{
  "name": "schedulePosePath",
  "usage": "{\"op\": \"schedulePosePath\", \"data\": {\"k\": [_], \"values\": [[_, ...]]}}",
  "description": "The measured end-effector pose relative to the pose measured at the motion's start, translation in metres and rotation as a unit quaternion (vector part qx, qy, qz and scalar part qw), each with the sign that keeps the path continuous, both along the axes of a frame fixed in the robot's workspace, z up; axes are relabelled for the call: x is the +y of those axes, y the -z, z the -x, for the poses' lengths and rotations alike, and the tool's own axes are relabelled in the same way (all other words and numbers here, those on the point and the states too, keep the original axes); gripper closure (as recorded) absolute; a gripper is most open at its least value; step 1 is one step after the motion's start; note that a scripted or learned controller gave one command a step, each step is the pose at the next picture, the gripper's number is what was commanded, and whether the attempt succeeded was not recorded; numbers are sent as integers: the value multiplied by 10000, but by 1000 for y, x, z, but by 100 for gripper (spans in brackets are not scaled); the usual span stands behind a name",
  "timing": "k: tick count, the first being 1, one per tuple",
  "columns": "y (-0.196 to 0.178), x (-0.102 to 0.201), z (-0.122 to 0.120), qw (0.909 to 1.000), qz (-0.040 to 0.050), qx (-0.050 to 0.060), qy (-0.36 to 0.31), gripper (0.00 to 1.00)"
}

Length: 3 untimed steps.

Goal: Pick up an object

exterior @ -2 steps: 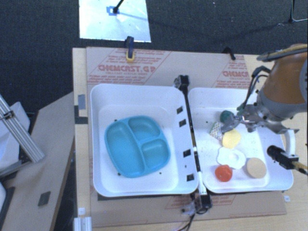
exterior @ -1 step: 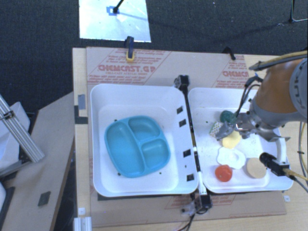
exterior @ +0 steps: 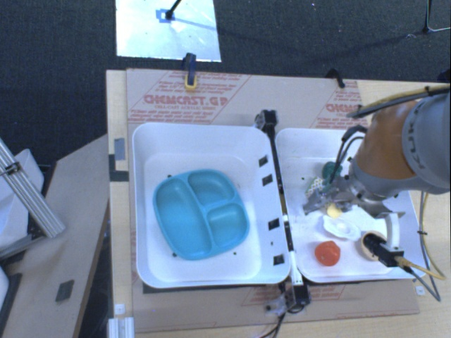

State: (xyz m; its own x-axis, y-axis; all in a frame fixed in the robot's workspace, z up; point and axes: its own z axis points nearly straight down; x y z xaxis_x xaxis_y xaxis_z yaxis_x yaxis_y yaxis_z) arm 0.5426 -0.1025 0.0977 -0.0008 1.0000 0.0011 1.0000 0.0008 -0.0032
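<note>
The gripper [exterior: 325, 204], whose state one cannot tell, sits among crowded objects [exterior: 337, 225] and may push them aside.

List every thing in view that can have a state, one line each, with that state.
Blue divided tray: lying flat in the left bin, its compartments bare.
Red round object: resting loose on the right bin floor.
White object: lying on that floor.
Gripper: low over the right bin, above small items.

Blue divided plate [exterior: 201, 213] in left bin [exterior: 151, 146], gripper [exterior: 325, 204] low in right bin [exterior: 299, 146] near red tomato [exterior: 327, 253]
</note>
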Motion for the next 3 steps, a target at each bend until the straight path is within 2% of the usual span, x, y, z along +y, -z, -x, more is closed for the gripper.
{"op": "schedulePosePath", "data": {"k": [1, 2, 3], "values": [[11, -1, -2, 10000, 14, -44, 7, 0], [-2, -2, -4, 10000, 36, -86, 14, 100], [-46, -7, -6, 10000, 11, -43, -2, 100]]}}
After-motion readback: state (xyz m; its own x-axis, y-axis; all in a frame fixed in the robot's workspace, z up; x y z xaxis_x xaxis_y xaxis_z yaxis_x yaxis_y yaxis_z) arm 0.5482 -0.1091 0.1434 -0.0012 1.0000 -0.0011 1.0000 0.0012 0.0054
